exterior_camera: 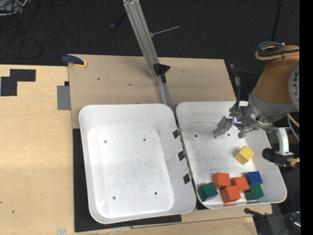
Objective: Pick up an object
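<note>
While over right bin: pincer (234,129) hangs above the floor of the right bin (205,116), fingers spread, nothing between them
Yellow cube: (243,154) just below-right of pincer, alone
Block cluster: further below pincer, at near rim; orange cubes (230,186), blue cube (254,177), green cubes (208,191) bunched, touching
Left bin: (98,119) well left of pincer

A robotics lab: a plywood counter (122,80) bears two white bins (93,116), an aluminium camera post (144,38), loose cables (19,4).
</note>
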You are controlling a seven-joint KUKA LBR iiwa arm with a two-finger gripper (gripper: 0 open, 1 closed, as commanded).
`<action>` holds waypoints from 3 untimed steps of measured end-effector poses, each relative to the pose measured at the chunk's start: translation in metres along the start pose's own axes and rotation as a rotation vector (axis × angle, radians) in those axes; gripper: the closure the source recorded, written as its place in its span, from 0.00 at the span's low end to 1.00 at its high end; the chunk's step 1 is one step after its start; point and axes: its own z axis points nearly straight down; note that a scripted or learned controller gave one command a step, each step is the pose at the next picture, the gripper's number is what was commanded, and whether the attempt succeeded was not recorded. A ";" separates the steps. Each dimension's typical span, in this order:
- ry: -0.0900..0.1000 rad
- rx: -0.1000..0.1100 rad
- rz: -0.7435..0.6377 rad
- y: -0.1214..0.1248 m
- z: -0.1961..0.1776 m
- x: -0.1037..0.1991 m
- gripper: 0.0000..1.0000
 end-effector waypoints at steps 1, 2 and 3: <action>0.001 0.002 0.001 -0.008 0.061 0.006 0.00; -0.001 -0.004 0.009 -0.007 0.047 0.003 1.00; -0.002 -0.010 0.005 -0.014 -0.001 -0.005 1.00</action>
